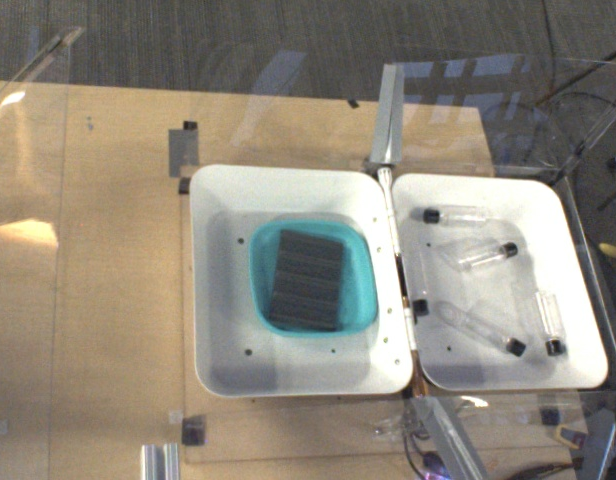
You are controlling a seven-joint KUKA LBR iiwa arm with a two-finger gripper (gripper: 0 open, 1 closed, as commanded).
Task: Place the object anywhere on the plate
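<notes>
The dark ribbed block (pixel 307 281) lies flat on the teal plate (pixel 362 290), well inside its rim, in the left bin (pixel 216 268). From here the placing looks done: the block sits square and nothing props it. In the right bin (pixel 578 268), well apart from the plate, several clear tubes with black caps (pixel 483 256) lie scattered. Of the arm I see no fingers at all, so whether the pincer is wide or narrow I cannot tell. If any move is left, I'd judge it best to keep clear of the plate and leave the block undisturbed, coming in from the right and high if at all.
</notes>
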